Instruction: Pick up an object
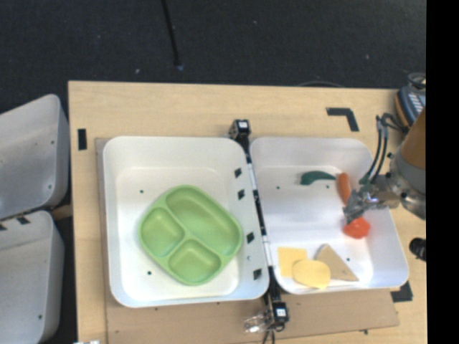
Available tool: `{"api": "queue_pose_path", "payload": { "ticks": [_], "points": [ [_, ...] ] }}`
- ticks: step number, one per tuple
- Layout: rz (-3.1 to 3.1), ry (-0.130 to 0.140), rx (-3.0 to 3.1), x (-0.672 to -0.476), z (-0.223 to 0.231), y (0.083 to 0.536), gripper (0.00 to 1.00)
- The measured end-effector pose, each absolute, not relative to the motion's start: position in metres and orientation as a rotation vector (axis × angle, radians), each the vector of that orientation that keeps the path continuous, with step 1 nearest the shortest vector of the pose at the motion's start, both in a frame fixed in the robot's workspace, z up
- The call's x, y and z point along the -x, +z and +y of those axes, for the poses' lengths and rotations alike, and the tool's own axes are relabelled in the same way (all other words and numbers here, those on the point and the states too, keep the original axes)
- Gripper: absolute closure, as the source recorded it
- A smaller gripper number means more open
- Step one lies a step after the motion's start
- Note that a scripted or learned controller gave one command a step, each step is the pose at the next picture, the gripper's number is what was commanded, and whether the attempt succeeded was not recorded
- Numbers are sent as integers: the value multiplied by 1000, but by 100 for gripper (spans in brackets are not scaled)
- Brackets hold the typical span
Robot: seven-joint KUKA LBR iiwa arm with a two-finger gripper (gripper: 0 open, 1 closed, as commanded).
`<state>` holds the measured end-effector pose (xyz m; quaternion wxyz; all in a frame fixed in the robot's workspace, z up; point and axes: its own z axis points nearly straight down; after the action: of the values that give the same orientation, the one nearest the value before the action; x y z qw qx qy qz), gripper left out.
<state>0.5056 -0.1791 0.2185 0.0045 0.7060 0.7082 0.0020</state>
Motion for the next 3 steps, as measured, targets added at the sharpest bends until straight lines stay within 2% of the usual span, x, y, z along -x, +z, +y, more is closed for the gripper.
{"api": "queue_pose_path", "payload": {
  "ticks": [1,2,3],
  "points": [
    [2223,2,-2215,-507,-180,230,100],
    [2227,2,-2213,-511,-132,223,100],
    [2230,5,-2211,-512,-76,236,100]
  ]
}}
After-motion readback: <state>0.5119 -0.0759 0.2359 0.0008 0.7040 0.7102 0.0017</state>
